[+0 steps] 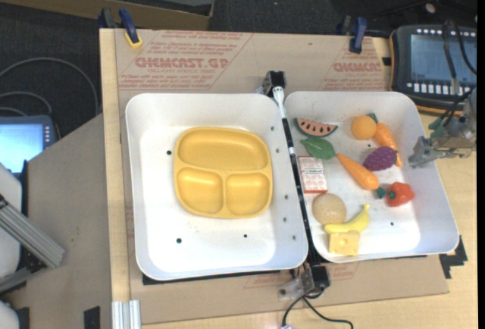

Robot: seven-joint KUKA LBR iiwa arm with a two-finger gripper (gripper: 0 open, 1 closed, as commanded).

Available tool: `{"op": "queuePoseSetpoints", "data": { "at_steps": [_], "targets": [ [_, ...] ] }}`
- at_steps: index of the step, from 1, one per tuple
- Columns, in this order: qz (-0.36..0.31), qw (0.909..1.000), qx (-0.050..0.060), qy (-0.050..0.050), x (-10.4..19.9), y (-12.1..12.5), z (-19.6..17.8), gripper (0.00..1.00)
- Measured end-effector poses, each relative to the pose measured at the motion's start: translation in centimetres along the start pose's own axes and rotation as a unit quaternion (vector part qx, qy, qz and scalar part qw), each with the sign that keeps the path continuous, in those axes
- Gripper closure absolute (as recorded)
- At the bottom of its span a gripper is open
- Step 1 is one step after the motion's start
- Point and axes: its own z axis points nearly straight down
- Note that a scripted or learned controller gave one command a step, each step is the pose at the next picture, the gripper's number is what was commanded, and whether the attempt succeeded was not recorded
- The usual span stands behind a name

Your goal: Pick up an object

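Note:
The right bin (432, 233) holds several toy foods. A watermelon slice (316, 126) and a green leafy piece (319, 147) lie at its back left, with an orange (364, 127) and a small carrot (386, 137) to their right. Purple grapes (380, 159) sit by a long carrot (357, 170), and a red pepper (398, 193) lies in front of them. A red-and-white box (311, 173), a beige round piece (329, 208), a banana (352, 222) and a yellow cheese block (343, 242) fill the front left. My gripper (421, 152) hangs over the bin's right edge, just right of the grapes, holding nothing that I can see.
The left bin (151, 244) carries a yellow divided plate (223, 170). A black cable runs along the seam (292, 161) between the bins. A control pendant (436, 62) sits at the back right, and blue clamps (131, 32) hold the board's far edge.

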Motion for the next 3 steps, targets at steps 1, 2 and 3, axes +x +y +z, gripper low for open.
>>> {"op": "queuePoseSetpoints", "data": {
  "at_steps": [1,2,3],
  "targets": [
    [0.0,1.0,-0.001,-0.001,0.0,0.1,-1.0,1.0],
    [-0.001,1.0,-0.002,-0.002,-0.1,0.1,-2.0,1.0],
    [-0.001,1.0,-0.004,-0.003,-0.1,0.2,-3.0,1.0]
  ]
}}
